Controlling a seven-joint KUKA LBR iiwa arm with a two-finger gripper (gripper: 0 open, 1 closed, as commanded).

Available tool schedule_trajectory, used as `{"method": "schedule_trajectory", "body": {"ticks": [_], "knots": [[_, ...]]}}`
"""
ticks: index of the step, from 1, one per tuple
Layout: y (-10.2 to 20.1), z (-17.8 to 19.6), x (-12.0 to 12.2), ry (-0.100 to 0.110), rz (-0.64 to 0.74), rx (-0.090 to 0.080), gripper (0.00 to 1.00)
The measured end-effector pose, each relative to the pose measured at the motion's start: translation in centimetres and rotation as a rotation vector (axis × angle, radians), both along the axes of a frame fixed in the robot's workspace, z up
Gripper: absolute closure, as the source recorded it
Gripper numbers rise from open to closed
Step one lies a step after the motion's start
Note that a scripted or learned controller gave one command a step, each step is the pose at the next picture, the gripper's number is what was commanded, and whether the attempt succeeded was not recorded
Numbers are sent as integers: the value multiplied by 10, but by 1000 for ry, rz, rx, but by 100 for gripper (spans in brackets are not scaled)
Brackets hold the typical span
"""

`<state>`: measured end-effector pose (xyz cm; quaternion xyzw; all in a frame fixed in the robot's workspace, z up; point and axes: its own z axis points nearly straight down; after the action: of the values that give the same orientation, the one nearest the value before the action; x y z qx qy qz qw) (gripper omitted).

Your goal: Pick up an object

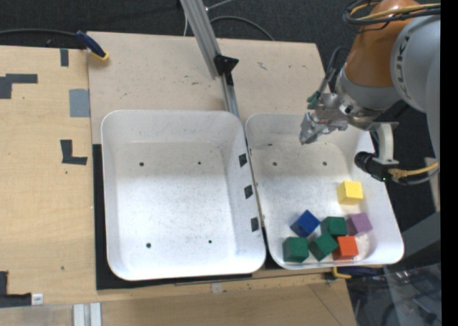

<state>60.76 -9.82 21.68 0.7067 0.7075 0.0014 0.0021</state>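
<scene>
Tool (312, 134) is seen over the far end of the right bin (261, 174); its opening cannot be told, and nothing is seen in it. Blocks are clustered at the near end, the yellow block (351, 191) lying nearest.

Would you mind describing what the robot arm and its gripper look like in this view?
The arm is light grey with a rounded orange band above the wrist. Thin dark cables loop over the orange part. The gripper is a small grey metal unit with visible wiring around its mount.
</scene>
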Motion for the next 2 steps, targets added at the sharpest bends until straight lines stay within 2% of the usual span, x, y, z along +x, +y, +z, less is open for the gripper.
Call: {"method": "schedule_trajectory", "body": {"ticks": [1,2], "knots": [[53,13,-17,6,5,3,100],[99,3,-36,9,4,2,100]]}}
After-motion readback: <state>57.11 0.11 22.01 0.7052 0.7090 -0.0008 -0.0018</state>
